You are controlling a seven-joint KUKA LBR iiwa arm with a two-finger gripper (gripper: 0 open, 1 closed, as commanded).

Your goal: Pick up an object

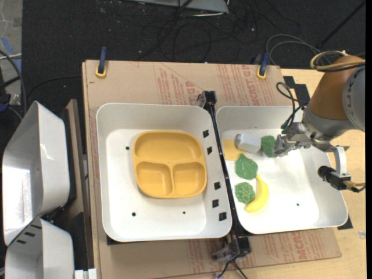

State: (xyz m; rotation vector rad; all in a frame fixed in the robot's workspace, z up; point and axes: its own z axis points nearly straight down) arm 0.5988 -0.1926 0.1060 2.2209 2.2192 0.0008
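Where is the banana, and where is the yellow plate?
banana (260,197), camera view, middle of its curved body in the right bin.
yellow plate (170,163), camera view, ridge between its compartments in the left bin.

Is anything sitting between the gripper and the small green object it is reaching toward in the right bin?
Nothing visible does. The gripper sits right beside the small green object near the back of the right white bin. A grey cylinder lies on the object's far side; the green leafy pieces and yellow banana lie nearer the front.

A robotics lab — loose cables (174,36) trail over dark carpet, cardboard (174,80) is clamped to the tabletop, under two white bins (110,156).
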